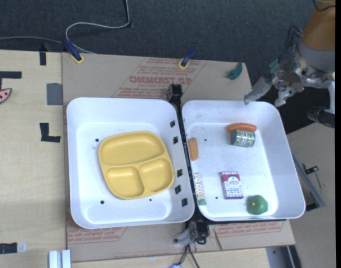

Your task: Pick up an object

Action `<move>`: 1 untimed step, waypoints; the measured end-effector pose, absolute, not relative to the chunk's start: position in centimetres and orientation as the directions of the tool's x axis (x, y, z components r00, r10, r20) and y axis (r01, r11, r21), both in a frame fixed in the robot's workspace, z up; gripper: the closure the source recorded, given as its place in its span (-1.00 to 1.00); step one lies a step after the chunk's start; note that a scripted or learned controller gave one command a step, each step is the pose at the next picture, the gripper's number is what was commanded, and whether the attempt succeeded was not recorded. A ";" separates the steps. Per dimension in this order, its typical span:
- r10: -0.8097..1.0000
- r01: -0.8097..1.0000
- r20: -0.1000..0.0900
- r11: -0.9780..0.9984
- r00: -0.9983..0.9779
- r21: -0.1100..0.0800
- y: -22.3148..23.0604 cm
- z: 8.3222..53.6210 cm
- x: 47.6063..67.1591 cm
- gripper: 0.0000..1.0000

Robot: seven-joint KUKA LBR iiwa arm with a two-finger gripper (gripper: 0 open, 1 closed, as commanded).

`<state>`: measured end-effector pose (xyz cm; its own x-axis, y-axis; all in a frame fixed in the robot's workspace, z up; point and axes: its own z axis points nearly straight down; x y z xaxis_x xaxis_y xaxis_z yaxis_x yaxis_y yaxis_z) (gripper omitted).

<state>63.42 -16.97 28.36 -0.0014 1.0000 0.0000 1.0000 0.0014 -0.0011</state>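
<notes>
End effector (pixel 266 94) above the far right corner of the right white plastic bin (pixel 282 144), fingers spread, nothing between them. Inside that bin: small green-labelled can (pixel 243 138) with an orange-red sausage-shaped piece (pixel 241 127) touching its far side; red rectangular card box (pixel 231 185) nearer the front; round green fruit (pixel 257 205) at the front right corner; small orange oblong (pixel 193 148) by the left wall. Yellow three-compartment plastic tray (pixel 137 164) in the left white bin (pixel 81 166).

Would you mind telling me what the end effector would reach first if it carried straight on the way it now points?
Probably the far rim of the right bin: the end effector points down-left towards it. Past that lies the small can, though depth is unclear.
</notes>
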 end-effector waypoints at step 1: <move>1.000 1.000 0.000 0.001 -0.001 -0.005 -17.8 13.3 63.9 -1.00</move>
